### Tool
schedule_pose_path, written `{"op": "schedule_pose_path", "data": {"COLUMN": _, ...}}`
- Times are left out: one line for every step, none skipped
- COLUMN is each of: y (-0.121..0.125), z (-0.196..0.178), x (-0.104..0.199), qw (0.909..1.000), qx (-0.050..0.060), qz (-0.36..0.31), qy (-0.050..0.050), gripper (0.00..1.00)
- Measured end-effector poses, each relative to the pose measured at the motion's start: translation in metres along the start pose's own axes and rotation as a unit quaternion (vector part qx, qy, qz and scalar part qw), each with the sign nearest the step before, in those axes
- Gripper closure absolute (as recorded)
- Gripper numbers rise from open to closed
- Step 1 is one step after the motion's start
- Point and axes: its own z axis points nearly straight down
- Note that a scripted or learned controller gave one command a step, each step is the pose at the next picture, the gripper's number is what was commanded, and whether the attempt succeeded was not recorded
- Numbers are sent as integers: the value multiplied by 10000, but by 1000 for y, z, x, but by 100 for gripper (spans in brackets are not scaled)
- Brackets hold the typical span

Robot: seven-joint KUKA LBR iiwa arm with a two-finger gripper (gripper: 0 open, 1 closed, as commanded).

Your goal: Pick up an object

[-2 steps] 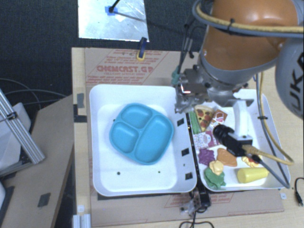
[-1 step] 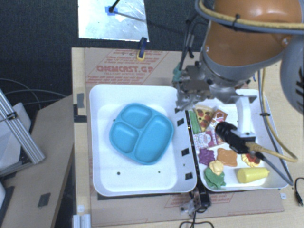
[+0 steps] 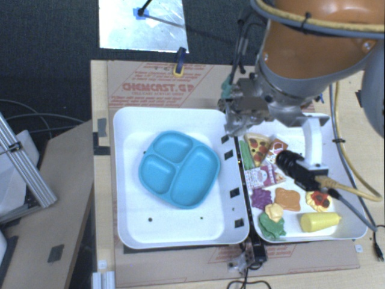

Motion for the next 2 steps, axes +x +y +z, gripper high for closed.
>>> {"op": "schedule_pose_path", "data": {"y": 1, "z": -11, "x": 0, "qw": 10000, "qx": -10, "qz": -34, "qy": 0, "gripper": 100}}
{"op": "schedule_pose_path", "data": {"y": 2, "z": -22, "x": -1, "qw": 10000, "qx": -20, "qz": -67, "qy": -2, "gripper": 100}}
